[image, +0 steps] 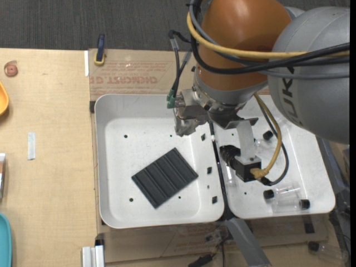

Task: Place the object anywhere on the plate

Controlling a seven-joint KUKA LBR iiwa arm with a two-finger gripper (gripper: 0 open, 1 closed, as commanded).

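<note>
The claw point(186, 125) hangs over the left bin point(119, 149), apart from the black plate point(165, 177).

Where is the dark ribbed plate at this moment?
In the camera view, the dark ribbed plate lies in the left bin, lower middle, turned askew, below and slightly left of the gripper.

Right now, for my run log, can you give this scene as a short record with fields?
left bin: dark ribbed plate lying flat, turned askew
right bin: clear pieces with black caps, near the front right corner
gripper: above the seam between the bins, toward the back
task state: object not yet on the plate
</note>
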